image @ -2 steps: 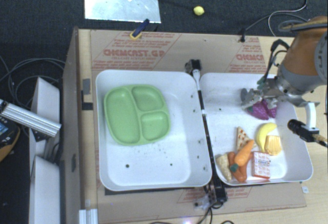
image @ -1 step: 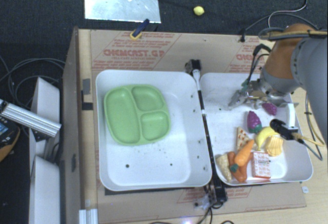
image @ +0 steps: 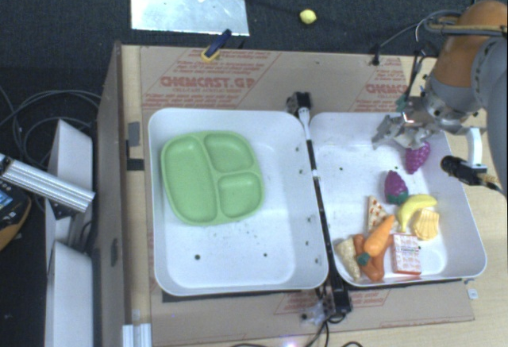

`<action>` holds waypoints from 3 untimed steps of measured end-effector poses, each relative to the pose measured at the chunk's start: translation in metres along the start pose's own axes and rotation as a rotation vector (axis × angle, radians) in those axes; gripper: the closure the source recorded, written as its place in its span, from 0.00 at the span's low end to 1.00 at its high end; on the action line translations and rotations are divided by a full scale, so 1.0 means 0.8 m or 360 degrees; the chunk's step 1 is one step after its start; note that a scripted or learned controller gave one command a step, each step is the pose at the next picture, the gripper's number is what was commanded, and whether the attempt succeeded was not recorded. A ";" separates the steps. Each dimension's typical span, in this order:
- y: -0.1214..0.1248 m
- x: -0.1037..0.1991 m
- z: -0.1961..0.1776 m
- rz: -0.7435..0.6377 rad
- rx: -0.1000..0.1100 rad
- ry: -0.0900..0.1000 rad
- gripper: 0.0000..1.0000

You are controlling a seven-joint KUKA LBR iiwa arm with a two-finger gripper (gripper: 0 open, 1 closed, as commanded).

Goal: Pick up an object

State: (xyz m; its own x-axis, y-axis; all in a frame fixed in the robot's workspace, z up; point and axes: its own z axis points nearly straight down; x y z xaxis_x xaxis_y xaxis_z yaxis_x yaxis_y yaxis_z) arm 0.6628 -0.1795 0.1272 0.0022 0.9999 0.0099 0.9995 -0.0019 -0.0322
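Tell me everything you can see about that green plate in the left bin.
The green plate is a pale green, plastic-looking tray with rounded corners, divided by raised ridges into three compartments: one large on the view's left, two smaller on the right. It lies flat and slightly rotated on the floor of the left bin, toward its upper left part. Nothing sits in it, and only the bin floor touches it.

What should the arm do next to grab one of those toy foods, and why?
Probably lower the tool a little toward the purple grapes. It hangs at the far end of the right bin, the grapes lie just beside it, and nothing shows between its fingers.
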 end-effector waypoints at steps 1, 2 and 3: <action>-0.005 -0.011 0.024 0.0001 -0.0004 -0.0002 0.00; -0.065 0.018 0.056 -0.0007 -0.0053 -0.0015 0.00; -0.132 0.036 0.059 -0.0005 -0.0052 -0.0016 0.00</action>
